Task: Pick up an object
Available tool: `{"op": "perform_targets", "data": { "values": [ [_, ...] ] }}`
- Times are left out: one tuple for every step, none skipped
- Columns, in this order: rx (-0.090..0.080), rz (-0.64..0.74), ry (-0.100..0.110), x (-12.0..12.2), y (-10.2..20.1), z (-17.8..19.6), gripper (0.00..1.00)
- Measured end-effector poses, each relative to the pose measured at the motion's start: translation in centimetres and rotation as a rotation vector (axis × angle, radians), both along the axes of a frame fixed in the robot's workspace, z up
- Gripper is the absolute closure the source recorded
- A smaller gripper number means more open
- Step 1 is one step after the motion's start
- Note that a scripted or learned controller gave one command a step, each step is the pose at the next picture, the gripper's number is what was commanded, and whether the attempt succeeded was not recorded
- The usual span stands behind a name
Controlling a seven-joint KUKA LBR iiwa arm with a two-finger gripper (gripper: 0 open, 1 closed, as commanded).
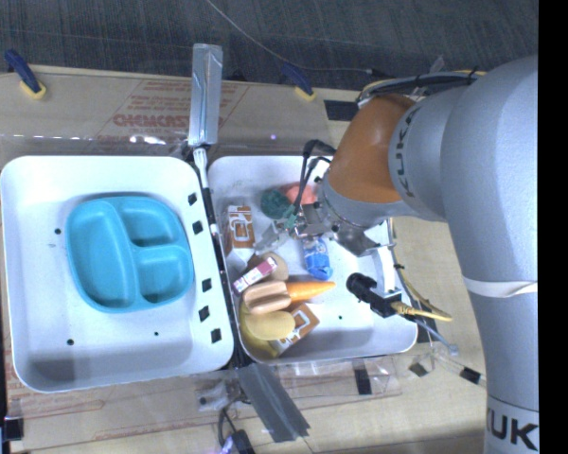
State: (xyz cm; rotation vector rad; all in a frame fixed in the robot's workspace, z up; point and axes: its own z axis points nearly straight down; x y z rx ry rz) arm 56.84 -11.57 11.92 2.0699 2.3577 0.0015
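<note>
Grey arm [473,159] reaches over the right bin [360,343]. Its gripper [308,218] hangs over toys near the bin's back edge; finger state apparently hidden, cannot tell.

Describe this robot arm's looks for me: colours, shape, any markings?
The arm is thick, rounded and pale grey, with an orange band above the wrist. Black lettering marks its lower segment. Dark cables loop beside the wrist, above the metal gripper.

dark carpet floor [95,17] (cable across), tan bench [151,102]
</note>
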Motion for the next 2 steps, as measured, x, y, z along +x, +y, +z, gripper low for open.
{"op": "perform_targets", "data": {
  "values": [
    [0.0, 0.061, 0.005, 5.3, -8.8, -0.4, 0.0],
    [0.003, 0.119, 0.007, 0.3, -7.3, -2.8, 0.0]
  ]
}}
